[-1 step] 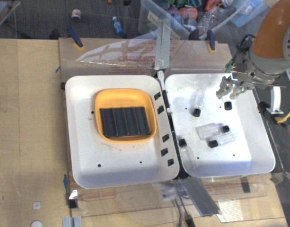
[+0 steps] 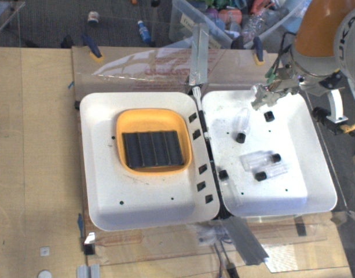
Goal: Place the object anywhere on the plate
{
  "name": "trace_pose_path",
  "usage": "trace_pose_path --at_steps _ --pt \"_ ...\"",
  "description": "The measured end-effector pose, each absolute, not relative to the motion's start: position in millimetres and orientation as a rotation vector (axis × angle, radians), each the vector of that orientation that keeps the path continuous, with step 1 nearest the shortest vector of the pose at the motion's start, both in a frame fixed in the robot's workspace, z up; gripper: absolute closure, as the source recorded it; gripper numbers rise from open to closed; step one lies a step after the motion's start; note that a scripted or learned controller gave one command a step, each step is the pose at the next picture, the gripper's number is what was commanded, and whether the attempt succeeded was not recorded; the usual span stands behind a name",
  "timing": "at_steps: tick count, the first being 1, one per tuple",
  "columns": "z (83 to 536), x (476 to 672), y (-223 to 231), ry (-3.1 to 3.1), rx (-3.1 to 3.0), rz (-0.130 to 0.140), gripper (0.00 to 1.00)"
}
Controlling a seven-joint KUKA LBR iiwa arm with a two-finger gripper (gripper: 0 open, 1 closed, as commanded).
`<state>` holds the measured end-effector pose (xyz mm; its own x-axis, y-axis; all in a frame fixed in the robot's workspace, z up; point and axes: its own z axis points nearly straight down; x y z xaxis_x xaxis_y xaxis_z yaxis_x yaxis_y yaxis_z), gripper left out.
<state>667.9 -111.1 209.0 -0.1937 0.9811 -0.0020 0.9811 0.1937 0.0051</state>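
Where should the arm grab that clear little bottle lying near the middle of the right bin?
Probably across the clear body of the bottle, coming straight down from above. It lies flat on its side in the right bin, its black cap toward the right, so the narrow width suits a pinch; the cap end looks too small.

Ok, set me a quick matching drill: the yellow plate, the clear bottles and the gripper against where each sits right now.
Things:
1. yellow square plate with a dark ridged insert
2. two clear plastic bottles with black caps, lying down
3. single clear plastic bottle with a black cap
4. two-finger gripper

Places:
A. middle of the right white bin
B. over the right bin's far edge
C. centre of the left white bin
D. upper left part of the right bin

Pairs: 1-C, 2-A, 3-D, 4-B
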Motion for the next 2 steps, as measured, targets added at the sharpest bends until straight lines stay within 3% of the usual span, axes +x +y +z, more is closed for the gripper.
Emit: trace_pose_path --at_steps 2 --pt "245.6 667.7 -53.4 2.640 1.691 0.005 1.00"
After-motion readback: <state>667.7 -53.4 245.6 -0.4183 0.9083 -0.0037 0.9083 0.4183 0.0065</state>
